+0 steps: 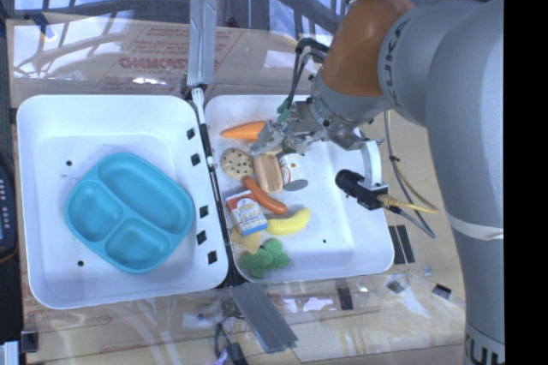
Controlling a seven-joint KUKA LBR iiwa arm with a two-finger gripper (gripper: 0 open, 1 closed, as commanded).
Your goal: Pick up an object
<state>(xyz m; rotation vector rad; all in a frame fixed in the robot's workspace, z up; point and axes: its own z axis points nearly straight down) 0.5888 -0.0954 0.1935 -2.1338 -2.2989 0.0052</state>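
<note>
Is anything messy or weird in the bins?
Nothing looks spilled or broken. The toy food, carrot, cookie, banana and broccoli, is all crowded along the right bin's left side, while the blue divided plate sits at a slant in the left bin.

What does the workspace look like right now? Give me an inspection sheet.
Surface: two shallow white bins side by side, left bin, right bin.
Job's things: right bin holds an orange toy carrot, round speckled cookie, hot dog bun, red sausage, yellow banana, small printed carton, green broccoli.
Clutter: blue three-compartment plastic tray in the left bin.
End effector: low over the bun; grasp unconfirmed.
Cables: yellow and black leads beside the wrist.
Surroundings: cardboard sheet behind the bins.
</note>
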